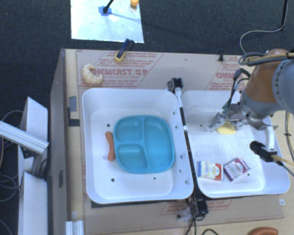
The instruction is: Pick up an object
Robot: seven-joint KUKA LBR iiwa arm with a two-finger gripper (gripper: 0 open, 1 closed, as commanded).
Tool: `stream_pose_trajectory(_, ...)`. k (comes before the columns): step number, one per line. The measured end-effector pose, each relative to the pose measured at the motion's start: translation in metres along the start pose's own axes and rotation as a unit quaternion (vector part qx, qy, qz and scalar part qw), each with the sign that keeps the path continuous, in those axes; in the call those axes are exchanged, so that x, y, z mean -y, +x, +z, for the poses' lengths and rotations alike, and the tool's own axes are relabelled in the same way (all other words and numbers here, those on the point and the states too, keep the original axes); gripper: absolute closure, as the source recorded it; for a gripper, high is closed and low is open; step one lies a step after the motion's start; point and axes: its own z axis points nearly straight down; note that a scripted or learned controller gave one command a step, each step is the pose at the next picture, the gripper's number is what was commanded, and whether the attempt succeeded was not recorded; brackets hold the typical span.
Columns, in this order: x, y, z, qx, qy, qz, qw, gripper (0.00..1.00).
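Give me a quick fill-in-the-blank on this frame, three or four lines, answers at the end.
1. The light blue plastic tray with compartments lies in the ____ white bin.
2. The orange sausage-shaped toy lies just ____ of that tray in the camera view.
3. The hand is over a small ____ object in the right white bin.
4. The two small printed packets lie near that bin's ____ edge.

Answers: left; left; yellow; front

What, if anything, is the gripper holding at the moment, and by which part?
It cannot be told. The gripper is down in the right bin at a yellow object, but whether it grips it is not visible.
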Motion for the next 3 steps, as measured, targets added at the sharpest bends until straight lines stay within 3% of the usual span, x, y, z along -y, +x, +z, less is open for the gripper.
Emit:
stream_pose_trajectory(2, 0.018, -0.029, 0.008, 0.000, 0.000, 0.000, 1.0000, 0.00)
stream_pose_trajectory(3, -0.033, 0.007, 0.007, 0.000, -0.001, -0.001, 1.0000, 0.00)
